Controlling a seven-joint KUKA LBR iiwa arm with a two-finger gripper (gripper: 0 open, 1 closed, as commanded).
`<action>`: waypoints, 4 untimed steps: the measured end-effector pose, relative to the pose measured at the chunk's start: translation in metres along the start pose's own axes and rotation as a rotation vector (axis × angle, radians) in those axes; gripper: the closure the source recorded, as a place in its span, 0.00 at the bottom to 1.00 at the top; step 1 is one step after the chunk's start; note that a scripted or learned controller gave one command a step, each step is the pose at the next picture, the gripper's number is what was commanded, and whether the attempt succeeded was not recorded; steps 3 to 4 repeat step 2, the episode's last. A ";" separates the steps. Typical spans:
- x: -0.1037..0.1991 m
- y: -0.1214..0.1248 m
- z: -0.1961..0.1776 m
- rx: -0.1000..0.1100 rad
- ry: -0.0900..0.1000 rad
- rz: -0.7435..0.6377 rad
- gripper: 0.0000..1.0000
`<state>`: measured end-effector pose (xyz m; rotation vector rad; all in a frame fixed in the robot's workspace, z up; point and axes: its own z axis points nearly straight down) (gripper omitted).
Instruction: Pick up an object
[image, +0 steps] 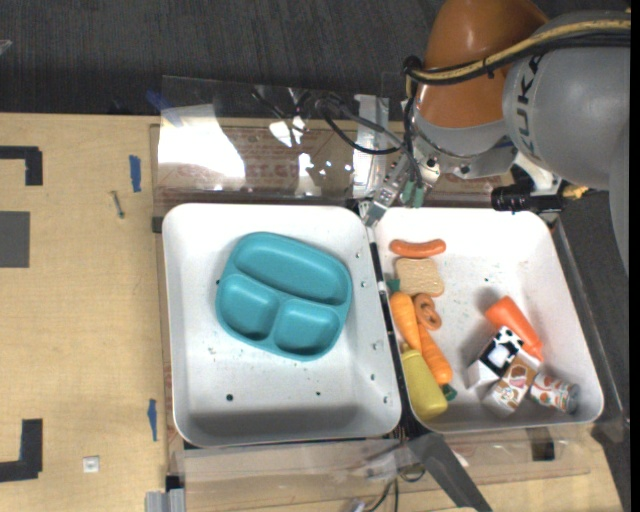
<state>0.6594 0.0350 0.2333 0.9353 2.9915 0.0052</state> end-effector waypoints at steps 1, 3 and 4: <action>0.062 -0.029 0.017 0.004 0.004 0.020 1.00; 0.013 -0.031 -0.052 0.000 -0.002 0.164 1.00; 0.013 -0.031 -0.052 0.000 -0.002 0.164 1.00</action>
